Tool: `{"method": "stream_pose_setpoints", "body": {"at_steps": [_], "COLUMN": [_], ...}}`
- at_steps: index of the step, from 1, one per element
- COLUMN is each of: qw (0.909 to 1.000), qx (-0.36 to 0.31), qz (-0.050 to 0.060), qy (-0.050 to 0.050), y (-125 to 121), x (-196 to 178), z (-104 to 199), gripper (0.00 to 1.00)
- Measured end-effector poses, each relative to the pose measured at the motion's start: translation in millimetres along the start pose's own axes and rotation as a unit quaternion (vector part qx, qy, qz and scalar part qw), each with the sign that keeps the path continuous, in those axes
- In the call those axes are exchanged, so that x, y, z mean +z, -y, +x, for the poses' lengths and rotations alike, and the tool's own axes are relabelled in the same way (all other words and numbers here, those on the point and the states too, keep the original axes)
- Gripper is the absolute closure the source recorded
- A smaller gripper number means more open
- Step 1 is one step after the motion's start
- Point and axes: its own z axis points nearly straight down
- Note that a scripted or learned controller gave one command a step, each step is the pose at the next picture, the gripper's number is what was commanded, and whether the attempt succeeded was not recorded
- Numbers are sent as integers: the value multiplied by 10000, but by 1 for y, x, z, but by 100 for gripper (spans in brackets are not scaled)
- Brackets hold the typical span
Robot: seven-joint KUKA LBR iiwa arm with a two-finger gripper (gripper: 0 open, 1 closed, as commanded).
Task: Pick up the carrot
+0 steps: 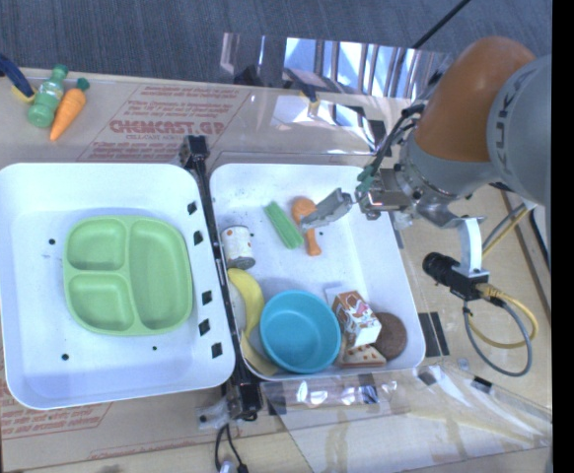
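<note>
- Reaching in from the right, the gripper [319,212] hangs low over the right-hand bin [391,264], right at the carrot [308,224]; whether its fingers are spread or pressed together cannot be told, and nothing shows the carrot held between them.
- The carrot lies on the bin floor near the middle of the upper half, partly covered by the gripper, its orange ends showing above and below it.
- A green stick-shaped piece [284,225] lies just beside the carrot on the left, close enough that it probably crowds a grasp from that side.
- Further left, a small can [238,246] stands near the dividing wall, with a banana [247,299] below it.
- The lower part of the bin is packed: a blue bowl [300,330], a small printed box [356,320] and a brown round thing [390,333], all apart from the carrot.
- The left bin [21,294] carries a green divided plate [129,275].
- A second toy carrot [67,111] lies on the bench [169,126] at top left beside a green bottle [46,99], well apart from the arm; judging by the gripper's place, the one in the bin is meant.
</note>
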Motion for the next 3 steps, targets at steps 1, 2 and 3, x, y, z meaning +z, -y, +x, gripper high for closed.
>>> {"method": "stream_pose_setpoints", "body": {"at_steps": [1,2,3], "qw": [9907,9910,9824], "qx": [1359,1339,1867], "qz": [29,12,12], "qy": [-6,24,-9], "y": [-18,-48,-76], "x": [53,88,160], "z": [21,4,-24], "gripper": [0,0,0]}}
